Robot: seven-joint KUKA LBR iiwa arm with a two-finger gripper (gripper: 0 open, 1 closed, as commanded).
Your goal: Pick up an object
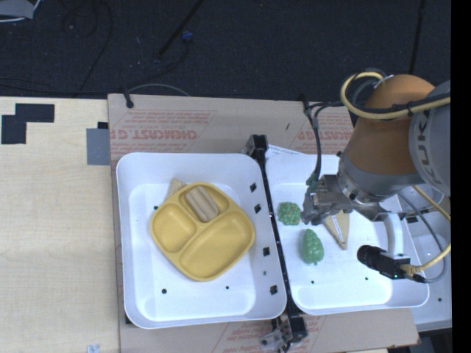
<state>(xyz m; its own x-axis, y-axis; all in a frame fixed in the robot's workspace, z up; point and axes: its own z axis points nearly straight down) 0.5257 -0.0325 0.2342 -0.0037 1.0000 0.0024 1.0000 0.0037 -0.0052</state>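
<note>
One fixed camera covers the scene. It sits above the bench (51, 219) and looks down at a slant, so the dark floor (221, 35) beyond the far edge fills the top of the view. Both white bins fall within frame: the left bin (140, 190) complete, the right bin (353, 296) partly covered by the arm (390, 131), which enters from the right. The standoff is moderate, near enough to resolve individual items inside the bins. The near bench edge is cut off at the bottom.
</note>
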